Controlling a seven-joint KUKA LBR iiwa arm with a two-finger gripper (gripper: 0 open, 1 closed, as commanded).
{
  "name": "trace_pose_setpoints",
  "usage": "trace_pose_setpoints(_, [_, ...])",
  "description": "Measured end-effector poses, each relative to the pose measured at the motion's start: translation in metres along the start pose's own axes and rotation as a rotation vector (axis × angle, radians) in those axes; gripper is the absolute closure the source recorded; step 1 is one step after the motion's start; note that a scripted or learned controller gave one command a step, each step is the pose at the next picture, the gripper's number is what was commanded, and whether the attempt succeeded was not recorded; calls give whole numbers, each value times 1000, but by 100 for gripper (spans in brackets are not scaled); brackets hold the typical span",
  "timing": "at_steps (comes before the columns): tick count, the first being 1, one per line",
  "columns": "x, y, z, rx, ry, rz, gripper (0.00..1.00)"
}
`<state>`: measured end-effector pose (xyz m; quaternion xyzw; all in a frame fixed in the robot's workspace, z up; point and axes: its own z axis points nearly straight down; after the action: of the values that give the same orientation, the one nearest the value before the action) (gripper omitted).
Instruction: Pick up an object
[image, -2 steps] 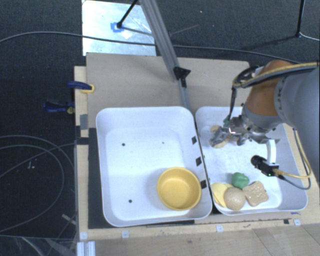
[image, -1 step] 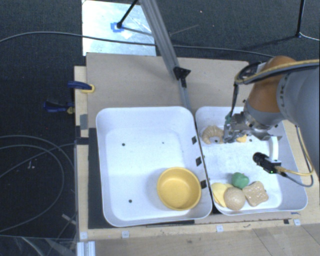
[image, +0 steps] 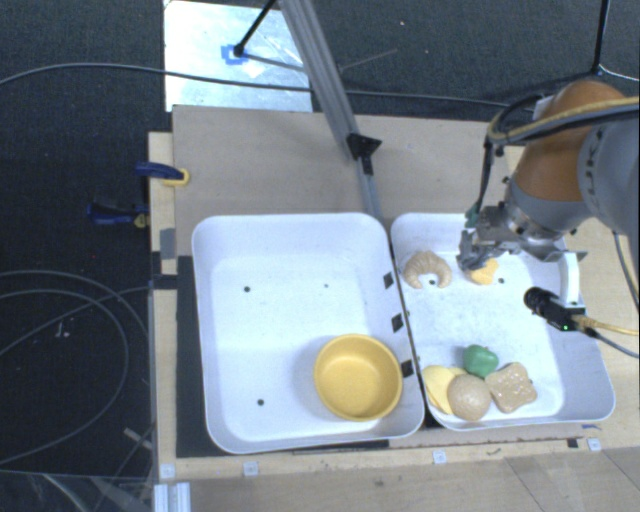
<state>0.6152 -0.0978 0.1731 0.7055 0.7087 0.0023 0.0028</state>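
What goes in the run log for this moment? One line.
gripper: low in right bin | over: small yellow piece | beside: croissant | grasp: unconfirmed

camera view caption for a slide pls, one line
KUKA arm's gripper low over a small yellow piece beside a croissant in the right bin; a yellow bowl sits in the left bin.

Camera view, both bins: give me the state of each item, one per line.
Round yellow plastic bowl: upright, in the left bin.
Tan croissant-shaped toy: lying in the right bin, untouched.
Small yellow-orange piece: lying directly under the end effector.
Green pepper-shaped toy: resting in the right bin.
Beige round bun toy: resting on a yellow item.
Tan toast-slice toy: lying flat.
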Motion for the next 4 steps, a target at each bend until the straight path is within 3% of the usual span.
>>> trace_pose_setpoints(1, [0,2,-54,0,0,-1,100])
trace_pose_setpoints(2, [0,2,-29,6,-1,1,100])
trace_pose_setpoints(4, [111,4,-39,4,4,-7,100])
